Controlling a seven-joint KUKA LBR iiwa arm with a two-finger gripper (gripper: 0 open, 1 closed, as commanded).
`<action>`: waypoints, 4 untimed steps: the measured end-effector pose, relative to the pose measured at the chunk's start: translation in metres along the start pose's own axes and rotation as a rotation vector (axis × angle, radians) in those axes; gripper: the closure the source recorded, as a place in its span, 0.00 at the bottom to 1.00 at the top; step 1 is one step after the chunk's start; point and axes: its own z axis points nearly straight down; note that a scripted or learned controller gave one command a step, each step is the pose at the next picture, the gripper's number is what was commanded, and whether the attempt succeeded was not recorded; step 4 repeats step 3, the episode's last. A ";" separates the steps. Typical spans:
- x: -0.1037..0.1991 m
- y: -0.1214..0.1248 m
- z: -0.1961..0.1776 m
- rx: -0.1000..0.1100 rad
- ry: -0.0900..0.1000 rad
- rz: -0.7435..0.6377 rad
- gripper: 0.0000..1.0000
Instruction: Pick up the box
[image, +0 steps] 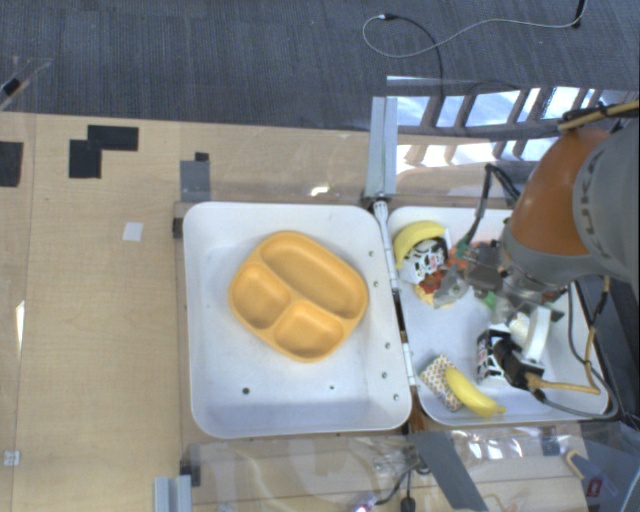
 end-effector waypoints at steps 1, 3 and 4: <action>-0.068 0.037 0.050 0.000 -0.001 -0.028 0.00; 0.054 0.066 0.001 0.001 -0.001 -0.019 0.00; 0.054 0.066 0.001 0.001 -0.001 -0.019 0.00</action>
